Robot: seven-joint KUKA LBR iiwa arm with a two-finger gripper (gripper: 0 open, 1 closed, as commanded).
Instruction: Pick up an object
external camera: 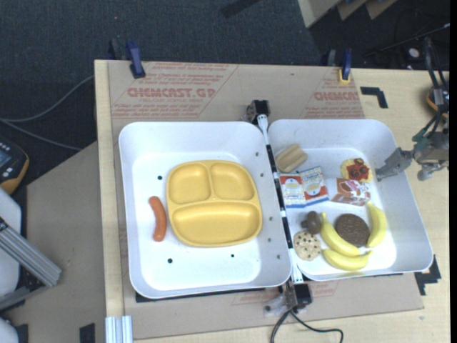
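Note:
The right bin (335, 131) holds a tan bread piece (290, 157), small red-and-white packets (303, 188), a red-topped pizza slice (355, 170), a dark brown cookie (351, 229), a chocolate-chip cookie (308, 245) and yellow bananas (348, 254) curving around the brown cookie. My gripper (410, 164) hangs over the right bin's far right rim, just right of the pizza slice. Nothing sits in it.
The left bin (136, 156) carries a yellow divided plate (213, 202) with an orange sausage (158, 217) lying to its left. A black hinge strip (275, 191) runs between the two bins. Blue clamps (133, 58) sit on the bench's back edge.

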